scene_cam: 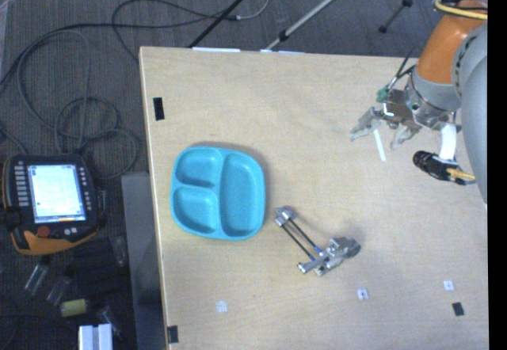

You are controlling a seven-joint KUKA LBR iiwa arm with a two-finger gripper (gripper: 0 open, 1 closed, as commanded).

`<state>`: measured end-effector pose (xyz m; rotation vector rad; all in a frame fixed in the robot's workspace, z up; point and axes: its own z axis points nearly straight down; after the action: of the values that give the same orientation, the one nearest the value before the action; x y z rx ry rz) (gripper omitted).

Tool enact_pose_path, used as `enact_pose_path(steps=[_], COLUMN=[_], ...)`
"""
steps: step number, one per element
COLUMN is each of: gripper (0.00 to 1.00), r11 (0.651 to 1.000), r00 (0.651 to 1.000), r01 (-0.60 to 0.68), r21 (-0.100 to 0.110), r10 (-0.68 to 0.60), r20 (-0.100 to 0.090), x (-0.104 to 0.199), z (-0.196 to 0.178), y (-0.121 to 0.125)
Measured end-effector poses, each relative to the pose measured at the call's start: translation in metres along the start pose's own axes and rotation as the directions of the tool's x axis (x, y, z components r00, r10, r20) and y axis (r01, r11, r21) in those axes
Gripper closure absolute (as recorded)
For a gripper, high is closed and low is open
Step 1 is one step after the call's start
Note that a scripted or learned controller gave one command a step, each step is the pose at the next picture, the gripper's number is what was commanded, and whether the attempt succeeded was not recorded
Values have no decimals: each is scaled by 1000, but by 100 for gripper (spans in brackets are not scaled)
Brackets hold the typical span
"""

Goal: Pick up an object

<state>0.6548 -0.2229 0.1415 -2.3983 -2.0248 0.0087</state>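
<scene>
Nearest, a metal tool [315, 246] lies flat on the tabletop [317, 103], just right of a blue divided plate [219, 192] and apart from it. Farther back, at the right edge, the end effector [386, 133] hangs over bare tabletop with its fingers [361, 127] spread, pinching nothing, well apart from both tool and plate.

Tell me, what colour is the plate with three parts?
Light blue. The divided plastic plate shows best in the camera view.

Even diffuse light, faint short shadows, slight blur and grain
</scene>
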Motion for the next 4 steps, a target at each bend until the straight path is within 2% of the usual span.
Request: enact_pose_path(steps=[1, 2, 3, 4], gripper=[0, 0, 0, 0], r11=[975, 993, 995, 1000], r00=[975, 993, 995, 1000], r01=[224, 114, 97, 6], r21=[-1, -2, -2, -1], r10=[-224, -114, -97, -6], r20=[-2, 1, 0, 0], x=[19, 22, 11, 39], z=[-66, -145, -174, -228], y=[-83, -45, -28, -35])
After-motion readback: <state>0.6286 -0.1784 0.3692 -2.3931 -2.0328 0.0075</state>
